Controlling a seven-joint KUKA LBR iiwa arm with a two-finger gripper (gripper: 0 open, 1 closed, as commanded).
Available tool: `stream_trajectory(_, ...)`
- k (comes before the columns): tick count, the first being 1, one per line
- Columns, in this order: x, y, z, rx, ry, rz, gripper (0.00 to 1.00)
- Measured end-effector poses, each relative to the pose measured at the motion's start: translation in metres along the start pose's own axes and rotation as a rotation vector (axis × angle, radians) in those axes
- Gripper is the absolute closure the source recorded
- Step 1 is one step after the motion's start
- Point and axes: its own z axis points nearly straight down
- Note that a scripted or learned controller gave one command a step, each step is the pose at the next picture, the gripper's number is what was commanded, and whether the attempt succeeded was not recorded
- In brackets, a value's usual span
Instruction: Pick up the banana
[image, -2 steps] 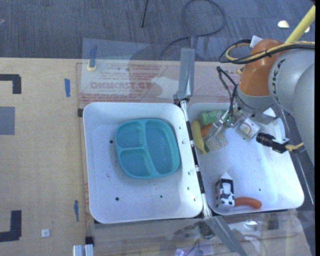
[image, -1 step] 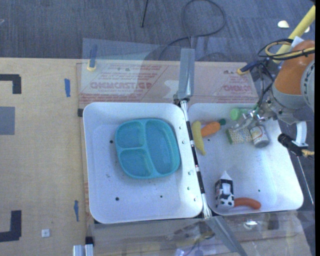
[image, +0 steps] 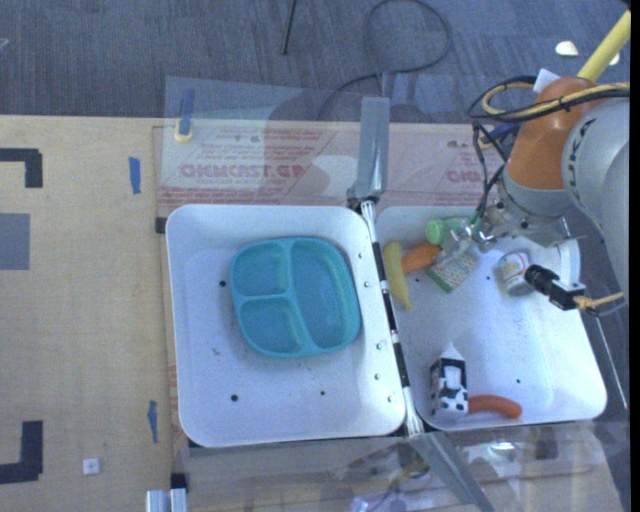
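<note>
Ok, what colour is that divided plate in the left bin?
Teal blue. The divided plate shows plainly in the camera view, lying in the left bin.

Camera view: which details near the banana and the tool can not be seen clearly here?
- Tool: small and blurred; cannot tell whether it is open or shut.
- Banana: lies along the right bin's left wall; whether the carrot touches it is unclear.
- Arm: cut off by the right edge.
- Cow-patterned carton: print too small to read.
</note>
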Motion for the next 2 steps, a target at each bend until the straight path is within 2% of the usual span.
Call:
stream_trajectory(1, 0.063, -0.069, -0.001, -0.023, 0.011, 0.234, 0.00)
stream_trajectory(2, 0.044, 0.003, 0.009, 0.076, 0.019, 0.835, 0.00)
